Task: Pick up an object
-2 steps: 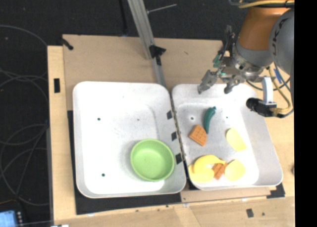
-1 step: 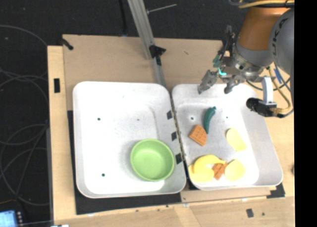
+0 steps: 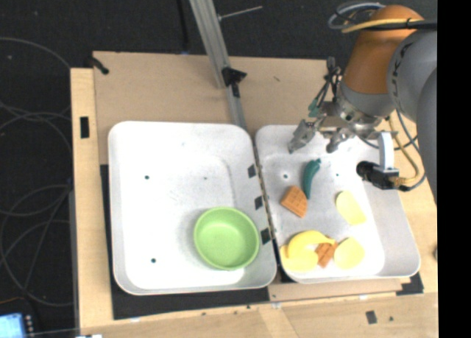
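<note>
Green bowl (image 3: 226, 237) sits at five o'clock in the left bin (image 3: 147, 152), while in the right bin (image 3: 394, 237) the teal piece (image 3: 311, 175) lies at six o'clock below the open, empty gripper (image 3: 318, 140), so I judge the approach underway, needing a straight descent.

Gripper (image 3: 318, 140) spread open over right bin (image 3: 394, 215) – green bowl (image 3: 226, 237) in left bin (image 3: 162, 160).

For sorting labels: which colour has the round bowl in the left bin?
Light green round bowl, seen in the camera view.
</note>
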